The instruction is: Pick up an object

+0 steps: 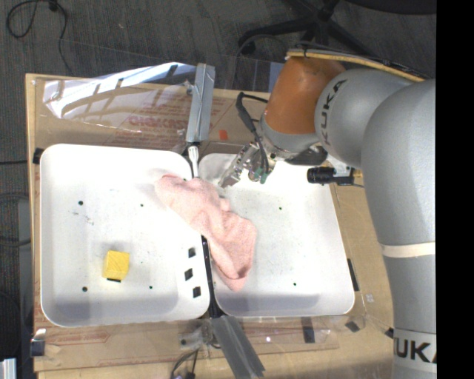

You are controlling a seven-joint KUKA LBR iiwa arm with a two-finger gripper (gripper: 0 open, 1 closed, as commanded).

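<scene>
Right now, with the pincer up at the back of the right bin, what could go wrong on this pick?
1. The crumpled pink cloth drapes over the divider between the two shallow white bins; lifting it may drag or snag it on that edge.
2. The pincer sits near the cloth's upper end, so a grab could catch just a thin fold and slip.
3. The small yellow block lies far off in the left bin, a long reach.

1. a dark grey carpeted floor (133, 37) surrounds the bench, with black cables (44, 15) lying at top left.
2. the brown cardboard-covered tabletop (111, 111) carries a crinkled clear plastic sheet (111, 85) along its far edge.
3. black chair-base legs (326, 22) stand on the floor at top.
</scene>
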